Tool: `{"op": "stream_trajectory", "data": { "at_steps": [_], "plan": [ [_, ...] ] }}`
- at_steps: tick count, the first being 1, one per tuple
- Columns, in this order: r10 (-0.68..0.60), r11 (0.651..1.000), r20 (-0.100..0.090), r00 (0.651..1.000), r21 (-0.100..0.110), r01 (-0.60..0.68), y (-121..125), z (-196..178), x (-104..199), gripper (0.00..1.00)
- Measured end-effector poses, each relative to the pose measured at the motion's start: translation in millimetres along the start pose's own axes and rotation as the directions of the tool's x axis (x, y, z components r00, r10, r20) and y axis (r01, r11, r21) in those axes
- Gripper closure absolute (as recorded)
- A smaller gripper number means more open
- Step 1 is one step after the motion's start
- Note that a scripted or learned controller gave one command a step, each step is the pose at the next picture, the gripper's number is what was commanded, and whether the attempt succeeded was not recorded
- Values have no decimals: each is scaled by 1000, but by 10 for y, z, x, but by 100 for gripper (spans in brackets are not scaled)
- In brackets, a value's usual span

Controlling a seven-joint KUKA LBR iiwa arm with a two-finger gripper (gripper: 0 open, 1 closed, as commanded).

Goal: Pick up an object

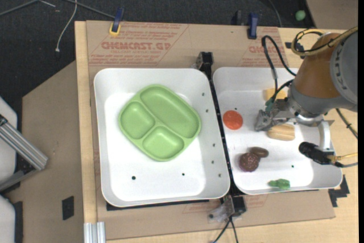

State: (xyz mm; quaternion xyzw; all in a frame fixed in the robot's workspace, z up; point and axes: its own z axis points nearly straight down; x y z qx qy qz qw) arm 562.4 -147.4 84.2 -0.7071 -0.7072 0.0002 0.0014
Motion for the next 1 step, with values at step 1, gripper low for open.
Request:
{"op": "stream_trajectory", "data": {
  "at_steps": [1],
  "plan": [
    [1,1000,1,1000,-3,-1,6,-119,-1,100]
  ]
}}
